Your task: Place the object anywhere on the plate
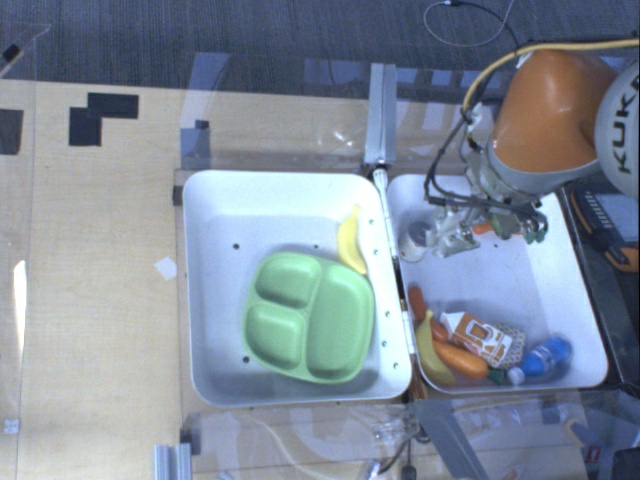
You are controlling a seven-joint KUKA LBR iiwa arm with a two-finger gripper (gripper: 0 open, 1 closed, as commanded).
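Plate: the green plate, with three compartments, lies in the left bin, toward its near right part. All three compartments look bare.
Progress: by my reading the task is at an early stage; nothing rests on the plate, so the pick, the carry over and the set-down all appear to be left.
Gripper: the gripper sits low over the far left part of the right bin. I cannot tell how it is set or whether it has anything.
Object: which item is meant is not certain. Candidates in the right bin are a pile at the near edge: an orange carrot-like piece, a small carton, a blue bottle and a yellow piece. Something orange shows just beside the gripper, too small to name.
Banana: a yellow banana lies in the left bin against its right wall, just beyond the plate's far right edge, not on it.
Edges: the two bins' walls meet at a ridge between gripper and plate; a carry likely has to clear it.
Open room: the left bin's far and left floor is open, and the plate is unobstructed from above.
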